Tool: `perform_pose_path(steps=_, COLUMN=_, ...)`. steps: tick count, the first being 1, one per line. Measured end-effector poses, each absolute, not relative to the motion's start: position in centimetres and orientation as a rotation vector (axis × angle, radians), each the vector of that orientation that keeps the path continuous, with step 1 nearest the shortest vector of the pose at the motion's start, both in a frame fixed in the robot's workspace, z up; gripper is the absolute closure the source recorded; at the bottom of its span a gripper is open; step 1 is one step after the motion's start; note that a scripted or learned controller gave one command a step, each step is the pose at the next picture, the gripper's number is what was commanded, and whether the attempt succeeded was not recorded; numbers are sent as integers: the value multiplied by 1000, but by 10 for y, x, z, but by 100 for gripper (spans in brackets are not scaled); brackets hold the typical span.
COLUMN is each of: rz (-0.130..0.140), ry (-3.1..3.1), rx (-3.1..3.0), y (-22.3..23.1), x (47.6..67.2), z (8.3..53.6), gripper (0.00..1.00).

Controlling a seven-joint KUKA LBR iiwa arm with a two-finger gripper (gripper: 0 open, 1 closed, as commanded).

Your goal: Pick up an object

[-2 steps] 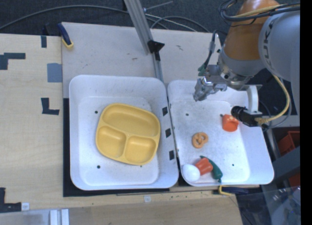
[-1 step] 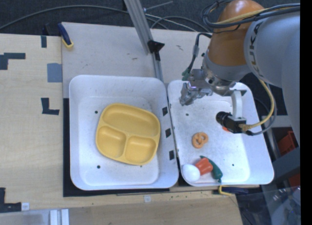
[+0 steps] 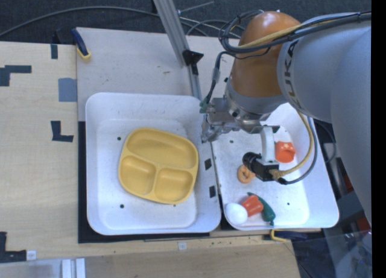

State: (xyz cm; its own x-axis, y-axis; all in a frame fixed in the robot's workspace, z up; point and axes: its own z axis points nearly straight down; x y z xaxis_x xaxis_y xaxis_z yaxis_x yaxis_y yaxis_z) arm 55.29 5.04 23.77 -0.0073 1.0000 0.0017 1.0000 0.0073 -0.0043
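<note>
Arm (image 3: 301,60) is reaching in from the right of the right bin (image 3: 319,210) and hanging over that bin's upper-left part, its orange-banded wrist covering much of the floor there. Jaws (image 3: 211,131) are sitting low at the right bin's left rim, beside the seam with the left bin (image 3: 99,150); whether they are wide, narrow or holding anything cannot be told, since the wrist housing is blocking them.

Left bin is carrying one yellow divided plate (image 3: 158,165), lying flat, left of the right bin and apart from the jaws.

Candidate pick objects are all lying inside the right bin, toward its middle and lower edge: an orange block (image 3: 284,151) by the white finger piece, a small brown ring-shaped piece (image 3: 245,175) below the jaws, a red-and-green vegetable toy (image 3: 258,205), and a white egg-shaped item (image 3: 236,213) at the lower-left corner. Judgement: none is being gripped at present; objects are scattered loosely, likely for random grasp trials.

Desk (image 3: 36,168) is pale wood with grey tape marks; dark floor and cables are lying beyond its far edge.
</note>
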Motion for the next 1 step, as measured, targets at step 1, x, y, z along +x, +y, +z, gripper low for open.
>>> perform_pose_path(steps=1, rz=3, ry=-2227, rx=-2210, y=98, x=527, z=240, gripper=100)
